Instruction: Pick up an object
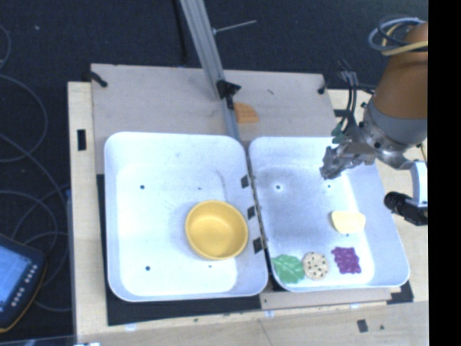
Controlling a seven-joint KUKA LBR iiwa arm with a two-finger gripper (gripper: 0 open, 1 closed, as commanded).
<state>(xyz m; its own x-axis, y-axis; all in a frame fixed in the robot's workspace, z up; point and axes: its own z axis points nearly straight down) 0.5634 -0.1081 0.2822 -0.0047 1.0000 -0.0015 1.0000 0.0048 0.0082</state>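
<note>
Four small items along right bin near edge: green piece, cookie, purple piece, pale yellow piece behind. Yellow bowl in left bin, near-right part. Gripper hovering toward right bin's far edge, carrying nothing visible; spread or pressed together, cannot tell. Pick not yet begun, judging so.

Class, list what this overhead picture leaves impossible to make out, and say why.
- End effector, camera view: small, dark and blurred, so its grip state is unreadable.
- Arm's upper part, camera view: cut off at the right edge.
- Green item and purple item, right bin: too small to identify.
</note>
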